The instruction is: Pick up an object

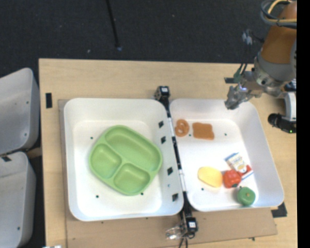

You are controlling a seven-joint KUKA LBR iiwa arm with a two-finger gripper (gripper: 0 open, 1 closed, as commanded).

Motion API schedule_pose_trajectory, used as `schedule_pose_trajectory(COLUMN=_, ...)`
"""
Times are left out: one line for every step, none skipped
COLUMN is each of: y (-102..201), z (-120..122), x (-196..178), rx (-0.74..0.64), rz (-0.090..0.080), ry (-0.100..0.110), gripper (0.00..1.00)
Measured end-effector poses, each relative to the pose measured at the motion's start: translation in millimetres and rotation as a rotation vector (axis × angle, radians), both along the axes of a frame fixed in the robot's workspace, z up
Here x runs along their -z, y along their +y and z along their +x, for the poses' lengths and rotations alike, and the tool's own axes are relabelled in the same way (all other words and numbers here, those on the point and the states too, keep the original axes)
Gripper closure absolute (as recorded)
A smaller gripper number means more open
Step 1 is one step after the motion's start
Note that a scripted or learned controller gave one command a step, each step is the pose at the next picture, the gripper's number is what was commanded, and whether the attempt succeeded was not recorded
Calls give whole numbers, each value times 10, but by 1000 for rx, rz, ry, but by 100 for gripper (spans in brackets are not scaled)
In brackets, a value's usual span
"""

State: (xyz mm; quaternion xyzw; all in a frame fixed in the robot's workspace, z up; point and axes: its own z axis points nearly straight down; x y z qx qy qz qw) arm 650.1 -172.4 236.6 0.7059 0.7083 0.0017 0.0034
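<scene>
Nearest the camera, a green round toy (245, 196) sits in the right bin's (263, 133) near right corner, touching a red piece (231, 178) beside a yellow one (210, 176) and a small carton (237, 162). A pretzel (182, 127) and brown slab (203, 131) lie farther back, apart. The gripper (235, 99) hangs over the bin's far rim, carrying nothing; whether it is open I cannot tell. A descent into the crowded cluster could likely nudge neighbours or pinch two pieces; the flat slab may slip.

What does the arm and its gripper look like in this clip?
The arm is grey metal with a broad orange band above the wrist and a pale ring cable looped at its top. The gripper is small, grey and metallic, with dark brackets sticking out sideways.
</scene>
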Motion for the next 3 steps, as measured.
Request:
schedule_pose_trajectory(y=-16, z=10, x=-504, rx=-1, rz=0, ry=0, gripper=100)
schedule_pose_trajectory(y=498, z=-265, x=-375, rx=-1, rz=3, ry=9, gripper=100)
schedule_pose_trajectory(y=950, z=-480, x=-220, rx=-1, rz=2, ry=8, gripper=100)
